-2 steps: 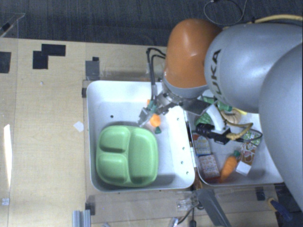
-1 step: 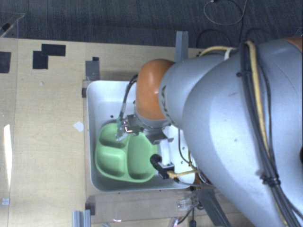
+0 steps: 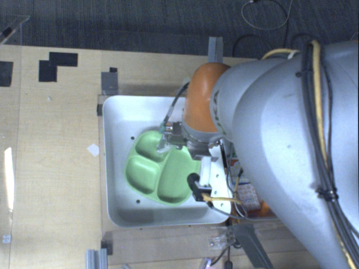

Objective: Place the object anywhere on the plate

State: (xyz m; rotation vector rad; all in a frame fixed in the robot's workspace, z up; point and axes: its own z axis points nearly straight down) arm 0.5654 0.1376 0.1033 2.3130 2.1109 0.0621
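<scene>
A light green plate with three compartments lies in the left white bin, right of the bin's middle. My gripper hangs over the plate's upper edge, between the top compartment and the large right one. The wrist and the orange band hide much of it from above. I see no object held under it. A small piece of something with orange and white print peeks out below the arm, in the right bin.
The grey arm covers nearly all of the right bin and the left bin's right wall. Pale wooden bench lies to the left, with black marks at its back edge. Metal brackets stand at the bin's corners.
</scene>
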